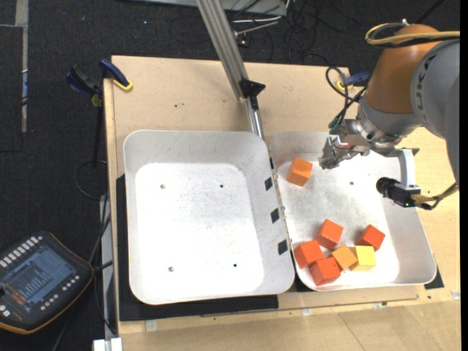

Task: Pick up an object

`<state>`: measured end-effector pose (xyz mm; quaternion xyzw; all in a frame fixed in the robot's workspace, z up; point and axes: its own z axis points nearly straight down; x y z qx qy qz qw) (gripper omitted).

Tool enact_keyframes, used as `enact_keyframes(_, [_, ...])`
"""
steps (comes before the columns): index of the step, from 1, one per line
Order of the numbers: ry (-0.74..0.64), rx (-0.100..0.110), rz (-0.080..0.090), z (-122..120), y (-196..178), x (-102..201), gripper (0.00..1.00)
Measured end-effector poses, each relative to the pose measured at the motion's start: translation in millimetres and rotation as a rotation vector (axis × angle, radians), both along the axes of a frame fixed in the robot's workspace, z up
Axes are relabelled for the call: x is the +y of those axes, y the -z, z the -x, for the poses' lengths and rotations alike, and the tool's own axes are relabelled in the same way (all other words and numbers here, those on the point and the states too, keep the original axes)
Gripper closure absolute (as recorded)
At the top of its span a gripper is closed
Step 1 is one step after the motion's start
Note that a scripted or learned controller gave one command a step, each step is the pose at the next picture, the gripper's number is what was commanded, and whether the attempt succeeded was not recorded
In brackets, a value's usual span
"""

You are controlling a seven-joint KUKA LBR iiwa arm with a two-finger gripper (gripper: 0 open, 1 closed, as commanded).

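I see the gripper over the right bin's far edge, beside a lone orange cube. I cannot tell its state. Five more blocks cluster near the bin's front edge.

We see open floor across the left bin. In the right bin, a cluster of blocks crowds the near end, a lone orange block sits near the dividing rims, with bare floor between them.
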<state>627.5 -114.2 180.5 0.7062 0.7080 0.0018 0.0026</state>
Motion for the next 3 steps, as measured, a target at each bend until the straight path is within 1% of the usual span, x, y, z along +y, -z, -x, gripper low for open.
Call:
enact_keyframes(1, [-0.002, -0.002, 0.0, -6.8, -59.9, 7.4, 1.0])
enact_keyframes(2, [0.0, 0.003, 0.0, -7.6, -65.4, 7.5, 1.0])
enact_keyframes(3, [-0.006, 0.005, -0.002, -5.3, -73.0, 65.5, 1.0])
